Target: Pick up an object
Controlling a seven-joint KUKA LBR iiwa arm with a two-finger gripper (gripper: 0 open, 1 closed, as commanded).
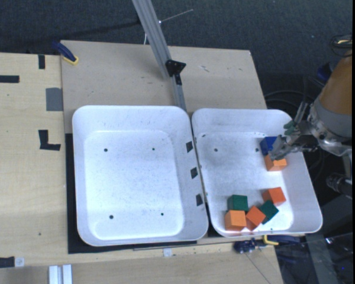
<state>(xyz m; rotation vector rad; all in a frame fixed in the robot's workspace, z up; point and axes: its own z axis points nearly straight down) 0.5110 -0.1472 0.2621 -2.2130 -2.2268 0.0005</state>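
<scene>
Camera view, looking down at a slant: the bench (136,70) carries two shallow white bins side by side, the left bin (77,158) bare-floored apart from a few dark dots, the right bin (236,123) holding every block. A slim grey metal bar (151,25) slants from the bench's far edge down to the seam between the bins.

My arm (337,102), grey with its orange band, enters over the right bin's right rim near its far right corner. My gripper (282,148) hangs low above that corner of the bin; whether my fingers are wide or narrow I cannot tell, since they merge with the blocks beneath them.

Just beside the gripper lie a blue block (267,143) and, toward the near edge from it, an orange block (277,164); the two sit close together, and I cannot tell whether either is touched.

Toward the right bin's near edge sits a cluster: a green block (238,202), an orange cube (235,219) touching it on the near side, a tilted orange block (255,216), a dark green block (269,210) and a separate orange block (275,195) nearest the right rim.

At the bench's far left corner lies a small blue and yellow clamp (65,51).
</scene>
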